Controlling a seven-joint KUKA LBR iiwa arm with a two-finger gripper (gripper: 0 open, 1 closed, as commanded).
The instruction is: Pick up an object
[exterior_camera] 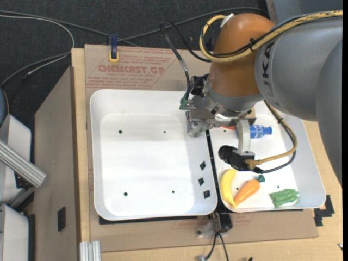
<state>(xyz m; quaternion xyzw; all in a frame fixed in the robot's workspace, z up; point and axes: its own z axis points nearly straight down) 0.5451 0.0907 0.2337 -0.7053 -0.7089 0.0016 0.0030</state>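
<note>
Crowding right bin (310, 184) near edge, banana (227, 186), carrot (247, 191), left bin (103, 145) bare

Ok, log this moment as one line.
claw: over the divider, at right bin far edge | banana, carrot, green item: lying in right bin

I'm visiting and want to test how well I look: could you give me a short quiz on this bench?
1. True or false: the banana lies in the left bin.
2. Which thing touches the banana? A) carrot B) blue-capped bottle C) green toy
3. Fill in: the arm's orange band hangs above the ____ bin.

Key:
1. False; it lies in the right bin.
2. A; the carrot lies against it, near the front edge.
3. Right; the arm reaches down near the divide between the bins.
</note>
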